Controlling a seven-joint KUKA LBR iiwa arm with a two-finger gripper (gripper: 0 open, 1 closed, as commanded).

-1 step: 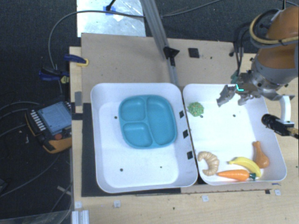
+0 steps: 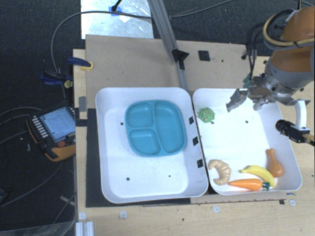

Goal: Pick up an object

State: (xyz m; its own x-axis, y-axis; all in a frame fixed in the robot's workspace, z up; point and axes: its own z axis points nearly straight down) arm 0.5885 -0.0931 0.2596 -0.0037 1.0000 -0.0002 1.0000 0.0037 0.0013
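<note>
The right bin (image 2: 236, 136) holds several toy foods. A green broccoli-like piece (image 2: 206, 114) lies near its upper left corner. Along the front wall sit a croissant (image 2: 220, 171), an orange carrot (image 2: 246, 184), a yellow banana (image 2: 257, 171) and a brown drumstick (image 2: 274, 162). My gripper (image 2: 247, 102) hangs over the bin's upper right part, to the right of the green piece and apart from it. It is open, and nothing sits between its fingers.
The left bin (image 2: 113, 181) carries a blue divided plate (image 2: 155, 127). A grey pole (image 2: 167, 28) slants down to the bins' back edge. A handheld device (image 2: 51, 127) and cables lie on the floor at the left.
</note>
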